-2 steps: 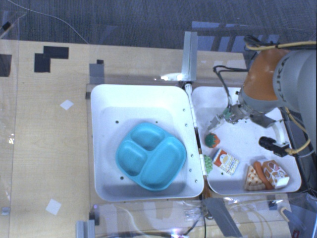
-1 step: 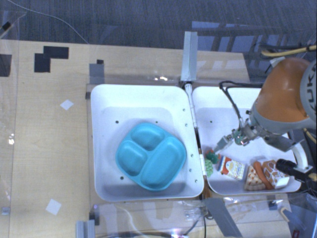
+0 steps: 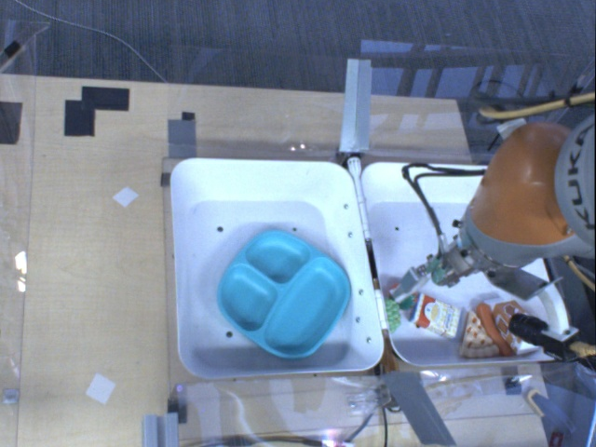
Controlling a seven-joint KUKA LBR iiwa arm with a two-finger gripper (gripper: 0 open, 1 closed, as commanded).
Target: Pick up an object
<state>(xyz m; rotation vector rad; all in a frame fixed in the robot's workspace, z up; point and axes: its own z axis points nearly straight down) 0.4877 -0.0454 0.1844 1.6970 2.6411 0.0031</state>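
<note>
In the right bin (image 3: 410, 208) several small toy food items lie along the near wall. A green leafy piece (image 3: 393, 315) lies by the left wall. Beside it is a white and orange carton (image 3: 439, 317), and a pizza slice with a sausage-like piece (image 3: 489, 331) lies further right. My gripper (image 3: 410, 287) reaches down and to the left from the orange band (image 3: 521, 194). Its tip hangs just above the green piece and the carton's left end. Nothing visibly sits in it.
The left bin (image 3: 200, 250) holds a blue divided plate (image 3: 284, 291). A metal divider post (image 3: 357, 110) stands between the bins at the back. A black cable (image 3: 424, 189) loops over the right bin's far part. A black fitting (image 3: 540, 333) sits at the right bin's near right.
</note>
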